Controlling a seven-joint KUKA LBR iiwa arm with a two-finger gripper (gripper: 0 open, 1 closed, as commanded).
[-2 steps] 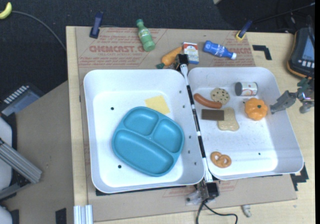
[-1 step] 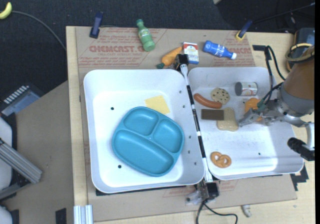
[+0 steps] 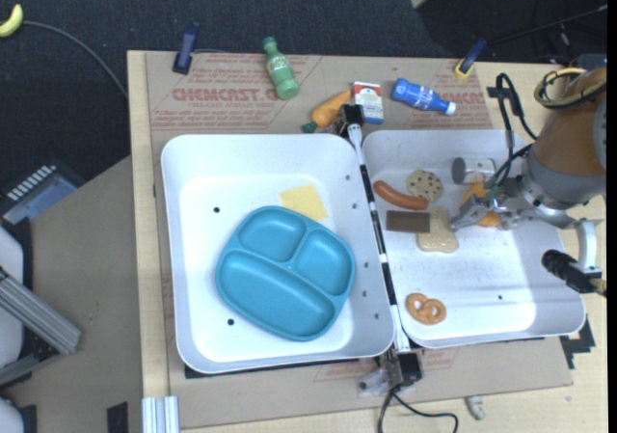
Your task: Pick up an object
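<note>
Pretzel [image 3: 425, 308] sits lowest in the frame, near the front edge of the right bin [image 3: 540, 320]. Going left to right: left bin [image 3: 193, 229] holds a blue divided plate [image 3: 285, 270] and a yellow cheese slice [image 3: 306, 200] just behind it. Right bin has a sausage [image 3: 399, 195], a cookie [image 3: 423, 183], a brown block [image 3: 408, 221] and a pale flat piece [image 3: 439, 239], all close together mid-frame. Tool [image 3: 475, 210] is low in the right bin, right of that cluster, near a small orange bit [image 3: 490, 220]. Can't tell whether it is spread or closed; nothing visibly gripped. Judging by that, no pick is made yet: grasp and lift remain. Bottles [image 3: 281, 68] lie on the worktop [image 3: 241, 89] in the upper frame.
</note>
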